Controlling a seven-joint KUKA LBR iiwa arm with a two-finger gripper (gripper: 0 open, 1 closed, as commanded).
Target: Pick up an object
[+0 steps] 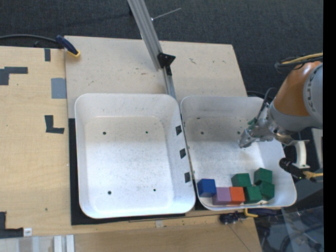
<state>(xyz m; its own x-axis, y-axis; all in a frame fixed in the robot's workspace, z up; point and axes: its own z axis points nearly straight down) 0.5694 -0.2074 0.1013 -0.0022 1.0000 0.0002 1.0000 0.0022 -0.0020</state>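
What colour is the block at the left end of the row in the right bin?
Blue, seen in the camera view, next to a purple block.

You've got 2 white bins [131, 101], both speckled with fine dark flecks, on a pale wood bench [31, 140] marked with grey tape patches. The gripper [247, 139] is silvery grey, and up-right of it the arm [296, 96] goes orange, then grey. Below the gripper sits the colourful stuff: a blue block [206, 187], a purple block [223, 195], an orange block [237, 194], and a bunch of green blocks [257, 182].
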